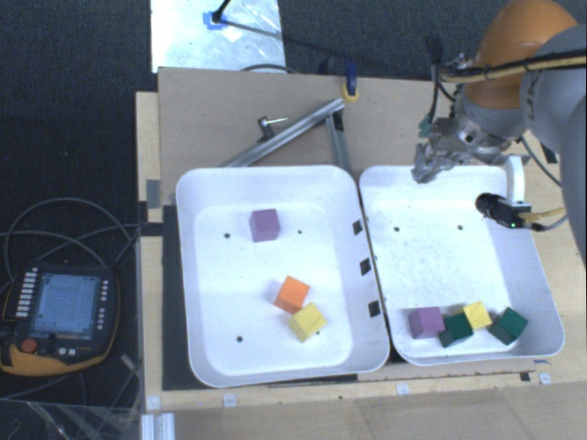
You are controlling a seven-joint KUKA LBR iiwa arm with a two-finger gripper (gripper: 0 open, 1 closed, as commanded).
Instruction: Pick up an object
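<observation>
Near the right bin's (541, 287) front edge, four blocks crowd together: purple (426, 321), dark green (455, 329), yellow (477, 314), green (509, 324). A grab there may jam between neighbours. Farther back hangs the claw (427, 170), its state unclear.

Right bin (527, 273) middle open; blocks (466, 323) crowd near wall (four, touching).
</observation>
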